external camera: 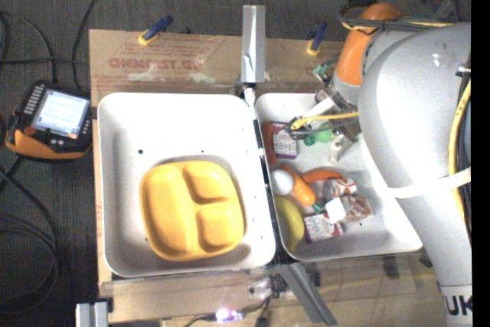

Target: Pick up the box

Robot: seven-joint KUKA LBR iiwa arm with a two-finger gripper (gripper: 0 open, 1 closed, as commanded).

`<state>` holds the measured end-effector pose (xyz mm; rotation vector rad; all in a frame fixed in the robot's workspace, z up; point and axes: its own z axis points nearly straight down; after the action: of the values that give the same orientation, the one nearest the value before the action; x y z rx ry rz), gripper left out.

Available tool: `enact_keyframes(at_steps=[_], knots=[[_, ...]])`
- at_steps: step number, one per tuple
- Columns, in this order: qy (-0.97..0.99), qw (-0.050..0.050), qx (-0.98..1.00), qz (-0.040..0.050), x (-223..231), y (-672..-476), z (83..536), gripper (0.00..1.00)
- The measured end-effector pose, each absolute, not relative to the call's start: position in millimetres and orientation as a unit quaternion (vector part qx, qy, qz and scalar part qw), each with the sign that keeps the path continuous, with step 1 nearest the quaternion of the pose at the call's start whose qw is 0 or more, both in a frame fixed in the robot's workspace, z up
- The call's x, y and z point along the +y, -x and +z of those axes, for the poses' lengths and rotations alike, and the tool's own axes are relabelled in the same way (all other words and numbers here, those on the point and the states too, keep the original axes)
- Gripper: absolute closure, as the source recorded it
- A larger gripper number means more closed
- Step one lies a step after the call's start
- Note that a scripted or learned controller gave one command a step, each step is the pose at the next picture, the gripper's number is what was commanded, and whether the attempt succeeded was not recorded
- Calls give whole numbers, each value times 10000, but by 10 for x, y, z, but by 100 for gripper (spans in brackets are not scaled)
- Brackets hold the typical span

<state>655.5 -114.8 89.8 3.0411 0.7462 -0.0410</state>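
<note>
Now the big grey arm (417,134) comes in from the right and covers much of the right bin (398,241). Its claw (312,121) hangs low over the far end of that bin. I cannot tell if the claw is open or closed.

Far to the left of the claw is the left bin (122,165), on the same desk (184,61). A yellow tray (193,209) with three parts lies in it.

Just below the claw lies a small box (284,143), red and white, flat on the bin floor by the left wall. It is very near the claw, but I cannot tell if they touch. Nearer the front of the bin are a banana (290,221), an orange carrot (321,176), a white egg (283,181) and more little packets (346,204).
</note>
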Motion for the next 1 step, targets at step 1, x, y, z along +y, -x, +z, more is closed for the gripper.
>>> enact_keyframes(at_steps=[1], knots=[[-9701,51,2425,-81,-1096,-6587,947,100]])
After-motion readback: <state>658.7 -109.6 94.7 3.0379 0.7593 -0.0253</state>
